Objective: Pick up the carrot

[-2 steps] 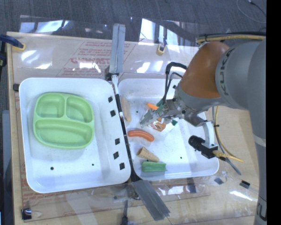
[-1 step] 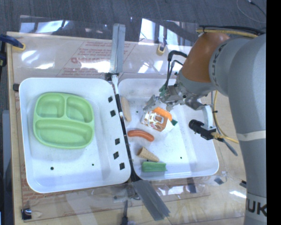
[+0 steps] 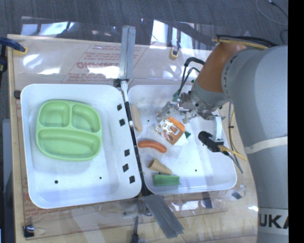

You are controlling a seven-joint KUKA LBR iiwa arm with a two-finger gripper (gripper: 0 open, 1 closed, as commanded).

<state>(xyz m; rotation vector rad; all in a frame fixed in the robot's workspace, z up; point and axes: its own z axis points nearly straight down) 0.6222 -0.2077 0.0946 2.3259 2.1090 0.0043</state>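
1. While I watch from above, the hand [image 3: 180, 107] hovers over the right bin [image 3: 213, 173], near its far side, just above a small orange-and-white carton [image 3: 171, 130].
2. I cannot tell whether it is released or clenched.
3. My carrot [image 3: 152, 146] lies in that bin, nearer the camera and left of the hand, beyond the carton.
4. Its long axis runs roughly left-right, slightly tilted.
5. I judge the hand must travel that way and descend.

Dark grey carpet [image 3: 91, 4] surrounds a pale wooden bench [image 3: 66, 59] under glare.
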